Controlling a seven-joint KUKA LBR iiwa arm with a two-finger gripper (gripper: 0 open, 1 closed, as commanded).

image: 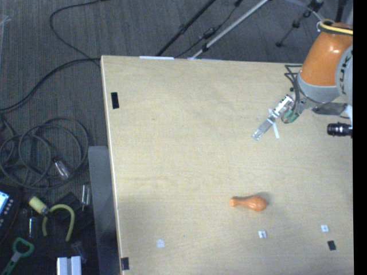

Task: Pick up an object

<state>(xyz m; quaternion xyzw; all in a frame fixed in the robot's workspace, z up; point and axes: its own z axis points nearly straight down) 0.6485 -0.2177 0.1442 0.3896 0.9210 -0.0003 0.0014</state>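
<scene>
A small orange object [250, 203], shaped like a gourd with a narrow neck pointing left, lies flat on the pale wooden bench top [189, 130] at the lower right. My gripper [266, 134] hangs above the bench's right part, well behind the orange object and apart from it. Its two fingers point down and to the left, spread apart, with nothing between them. The grey arm with its orange band [322, 59] comes in from the upper right.
Small grey and black markers [262, 234] sit near the bench's front right, and a black one [115, 100] at its left edge. Cables, tools and tripod legs lie on the carpet to the left of the bench and behind it.
</scene>
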